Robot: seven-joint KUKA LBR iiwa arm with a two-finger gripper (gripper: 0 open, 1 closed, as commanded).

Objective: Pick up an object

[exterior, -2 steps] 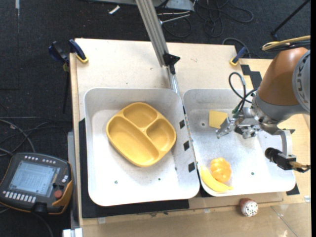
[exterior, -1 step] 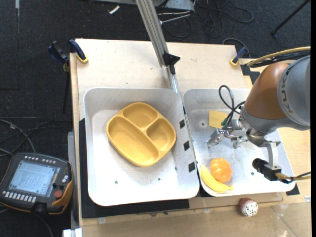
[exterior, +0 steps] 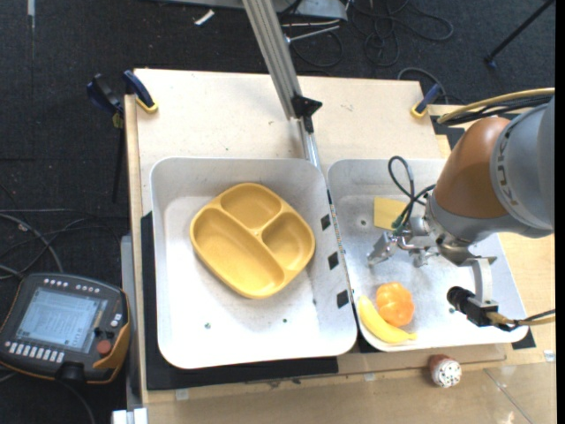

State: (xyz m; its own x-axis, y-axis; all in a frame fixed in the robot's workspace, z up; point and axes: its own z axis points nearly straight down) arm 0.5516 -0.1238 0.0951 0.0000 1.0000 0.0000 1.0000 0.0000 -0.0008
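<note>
A: Nearest the camera, the orange (exterior: 395, 303) and the banana (exterior: 381, 323) lie touching at the front edge of the right bin (exterior: 353, 184). Nothing looks lifted yet, so I'd judge this the approach step.

B: And the gripper (exterior: 399, 247)?

A: It hangs low over that bin, just behind the fruit. Nothing sits between its fingers; whether they are spread or closed I cannot tell.

B: So what comes next?

A: Probably lining up over one piece, then descending. The yellow card (exterior: 389, 211) lies farther back.

B: The rest?

A: The left bin (exterior: 177, 325) holds a yellow divided plate (exterior: 252, 238). Both sit on a pale bench (exterior: 212, 113); beyond is dark carpet (exterior: 71, 25) with cables.
</note>
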